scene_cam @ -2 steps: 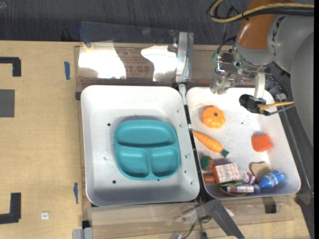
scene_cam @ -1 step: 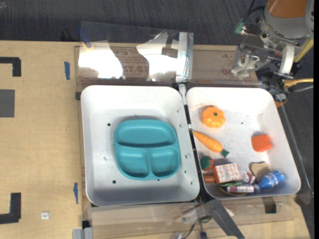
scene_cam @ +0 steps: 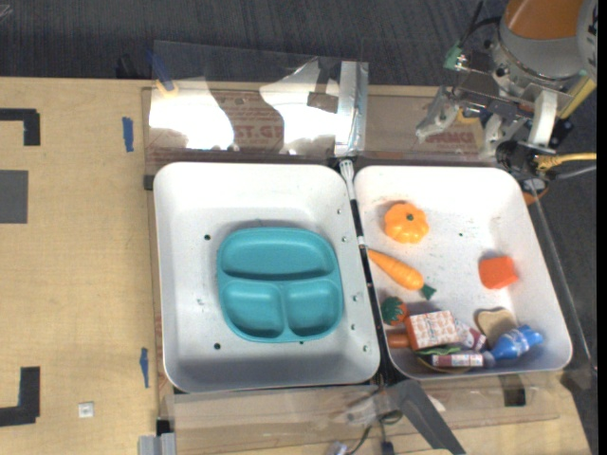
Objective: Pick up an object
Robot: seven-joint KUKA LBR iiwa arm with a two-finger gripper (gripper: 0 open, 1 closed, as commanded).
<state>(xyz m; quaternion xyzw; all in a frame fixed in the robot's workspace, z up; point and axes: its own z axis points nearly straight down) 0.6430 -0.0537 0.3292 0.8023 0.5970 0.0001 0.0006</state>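
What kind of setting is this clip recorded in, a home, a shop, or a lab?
Most likely a robotics lab bench for grasping trials: two shallow white bins side by side, toy food such as a plastic pumpkin and carrot, and blue tape markers on the wooden board.

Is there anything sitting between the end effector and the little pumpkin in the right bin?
Nothing visible does. The end effector sits above the far rim of the right bin, and the pumpkin lies alone on bare bin floor just inside it. The carrot lies nearer the camera, past the pumpkin.
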